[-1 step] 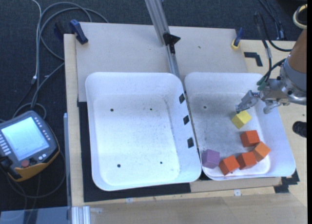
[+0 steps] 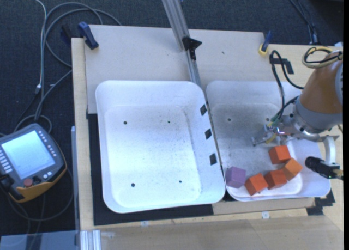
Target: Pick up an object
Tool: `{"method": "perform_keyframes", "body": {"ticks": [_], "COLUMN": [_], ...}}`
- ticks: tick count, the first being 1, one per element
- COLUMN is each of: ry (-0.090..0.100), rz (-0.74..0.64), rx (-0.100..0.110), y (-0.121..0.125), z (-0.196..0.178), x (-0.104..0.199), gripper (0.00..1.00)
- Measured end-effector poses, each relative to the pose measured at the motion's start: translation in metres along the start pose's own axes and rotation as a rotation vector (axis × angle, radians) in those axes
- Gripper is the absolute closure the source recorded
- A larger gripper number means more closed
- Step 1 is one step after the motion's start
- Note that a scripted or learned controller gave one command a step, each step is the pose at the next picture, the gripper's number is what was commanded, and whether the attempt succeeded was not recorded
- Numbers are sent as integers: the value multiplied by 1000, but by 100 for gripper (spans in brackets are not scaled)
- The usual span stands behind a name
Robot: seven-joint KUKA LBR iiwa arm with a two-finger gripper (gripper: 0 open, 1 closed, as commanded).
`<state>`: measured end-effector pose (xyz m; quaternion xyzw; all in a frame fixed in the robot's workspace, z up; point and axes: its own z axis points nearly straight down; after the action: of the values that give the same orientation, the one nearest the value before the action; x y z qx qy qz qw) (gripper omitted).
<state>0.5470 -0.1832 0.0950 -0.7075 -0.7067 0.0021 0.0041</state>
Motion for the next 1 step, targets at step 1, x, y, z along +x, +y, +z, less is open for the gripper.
{"method": "perform_keyframes", "body": {"ticks": [1], "ry": [-1], "rz": [2], "rx": [-4], "y": [-38], "z": [-4], "x": [-25], "gripper": [0]}}
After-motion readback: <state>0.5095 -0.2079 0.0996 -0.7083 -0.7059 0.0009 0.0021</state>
